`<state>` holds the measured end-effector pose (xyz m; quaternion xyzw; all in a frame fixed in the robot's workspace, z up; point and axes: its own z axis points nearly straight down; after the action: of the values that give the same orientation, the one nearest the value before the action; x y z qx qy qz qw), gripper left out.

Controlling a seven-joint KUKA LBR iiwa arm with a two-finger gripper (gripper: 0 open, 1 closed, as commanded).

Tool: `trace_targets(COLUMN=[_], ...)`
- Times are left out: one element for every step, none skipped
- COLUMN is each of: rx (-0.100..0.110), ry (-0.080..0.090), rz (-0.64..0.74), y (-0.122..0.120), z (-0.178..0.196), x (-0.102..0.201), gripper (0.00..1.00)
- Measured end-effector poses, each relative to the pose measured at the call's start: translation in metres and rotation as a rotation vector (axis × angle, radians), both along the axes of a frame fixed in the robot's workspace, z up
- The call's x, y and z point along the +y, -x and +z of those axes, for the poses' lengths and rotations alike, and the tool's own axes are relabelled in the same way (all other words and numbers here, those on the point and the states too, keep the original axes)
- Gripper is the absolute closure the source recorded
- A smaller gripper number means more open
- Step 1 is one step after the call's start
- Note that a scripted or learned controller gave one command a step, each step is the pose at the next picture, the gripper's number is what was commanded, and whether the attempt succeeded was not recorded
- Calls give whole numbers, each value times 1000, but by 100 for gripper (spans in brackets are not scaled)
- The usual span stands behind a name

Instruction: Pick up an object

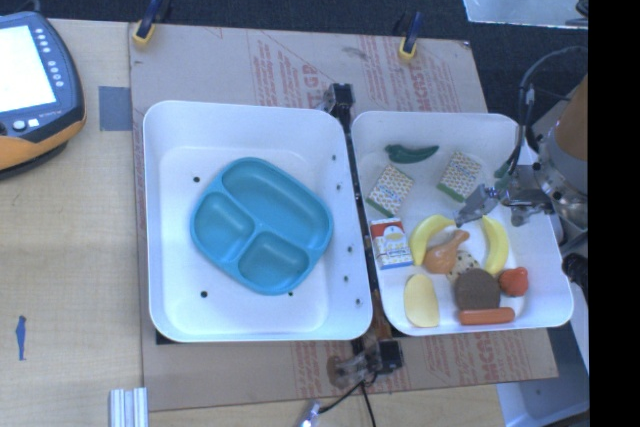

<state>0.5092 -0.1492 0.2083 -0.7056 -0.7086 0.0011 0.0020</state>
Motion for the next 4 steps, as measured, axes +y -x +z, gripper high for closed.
trace_targets(rx=[-3, -4, -4, -1], ry=[1, 5, 6, 1], rz=[2, 6, 6, -1], y=[25, 24, 24, -53], z=[-115, -105, -105, -117], x=[19, 16, 16, 1], gripper=[0, 100, 0, 0])
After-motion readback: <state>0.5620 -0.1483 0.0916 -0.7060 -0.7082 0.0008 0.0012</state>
